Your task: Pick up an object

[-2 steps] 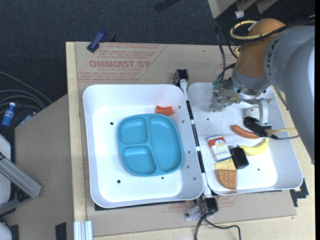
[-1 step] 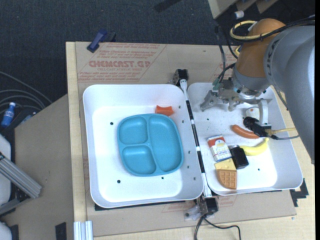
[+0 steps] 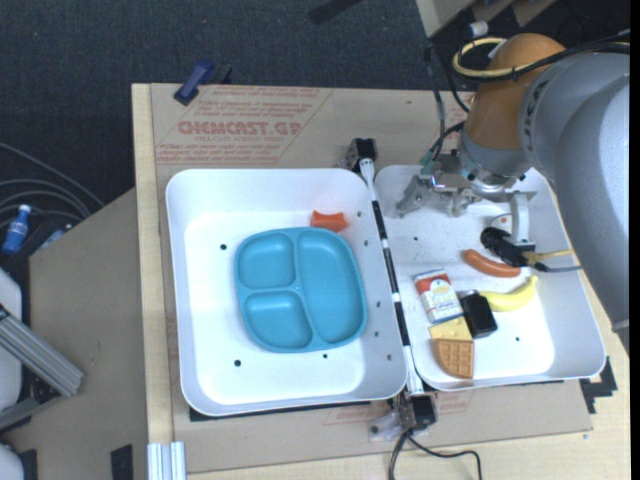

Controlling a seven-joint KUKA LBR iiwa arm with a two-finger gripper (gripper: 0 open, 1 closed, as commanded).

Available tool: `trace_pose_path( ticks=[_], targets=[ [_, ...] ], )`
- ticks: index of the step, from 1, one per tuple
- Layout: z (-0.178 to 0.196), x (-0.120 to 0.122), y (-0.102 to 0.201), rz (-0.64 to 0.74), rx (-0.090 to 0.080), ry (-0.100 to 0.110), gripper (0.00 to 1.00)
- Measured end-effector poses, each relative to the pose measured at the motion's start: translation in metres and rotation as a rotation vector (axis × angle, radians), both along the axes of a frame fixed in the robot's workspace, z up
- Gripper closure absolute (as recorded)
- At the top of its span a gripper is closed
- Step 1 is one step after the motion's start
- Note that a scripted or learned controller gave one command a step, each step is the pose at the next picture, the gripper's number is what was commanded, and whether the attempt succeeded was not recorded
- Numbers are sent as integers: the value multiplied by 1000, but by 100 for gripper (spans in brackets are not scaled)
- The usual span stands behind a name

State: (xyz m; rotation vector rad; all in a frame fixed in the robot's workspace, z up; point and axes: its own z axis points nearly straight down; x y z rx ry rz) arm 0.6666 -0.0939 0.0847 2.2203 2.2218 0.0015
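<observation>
1. In right bin [image 3: 570, 353]: gripper [image 3: 437, 196] near top-left corner, finger state can't tell, nothing seen held.
2. Hotdog [image 3: 490, 262], banana [image 3: 512, 295], waffle [image 3: 452, 349], carton [image 3: 438, 297] lie below it.
3. Left bin [image 3: 200, 368]: blue divided plate [image 3: 299, 289].

- Gripper [image 3: 437, 194] hanging over the right bin [image 3: 570, 353], far end, nothing seen between its fingers
- Hot dog [image 3: 491, 262], banana [image 3: 512, 295], black block [image 3: 478, 313], small carton [image 3: 437, 296], waffle [image 3: 453, 353] lying in right bin
- Blue divided plate [image 3: 299, 289] and orange piece [image 3: 329, 221] sitting in left bin [image 3: 200, 368]
</observation>
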Motion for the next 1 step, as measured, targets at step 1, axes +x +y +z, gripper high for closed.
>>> trace_pose_path(
  ticks=[1],
  targets=[
    [11,1,0,0,0,-2,100]
  ],
)
